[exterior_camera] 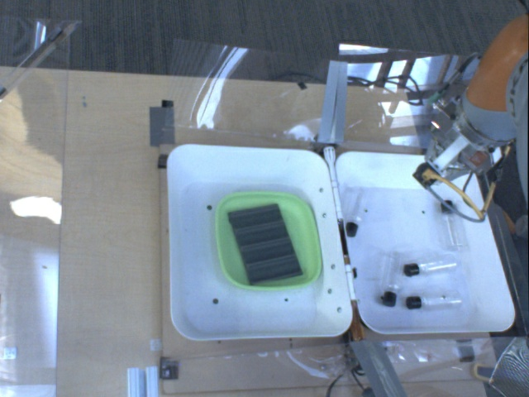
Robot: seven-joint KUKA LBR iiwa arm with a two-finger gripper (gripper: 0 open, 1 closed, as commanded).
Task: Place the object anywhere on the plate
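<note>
A green plate (309,236) lies in the left bin (188,246), and a dark grey ribbed block (264,243) rests flat on its middle. In the right bin (388,176) lie several clear tubes with black caps, one at the front middle (428,266) and another nearer the front edge (431,302). A loose black cap (388,298) sits beside them. My gripper (455,152) hangs over the back right corner of the right bin, apart from the tubes and far from the plate.
A small black cap (350,229) lies by the right bin's left wall. Another clear tube (453,228) lies near that bin's right side. A grey metal post (335,106) stands behind the seam between the bins.
</note>
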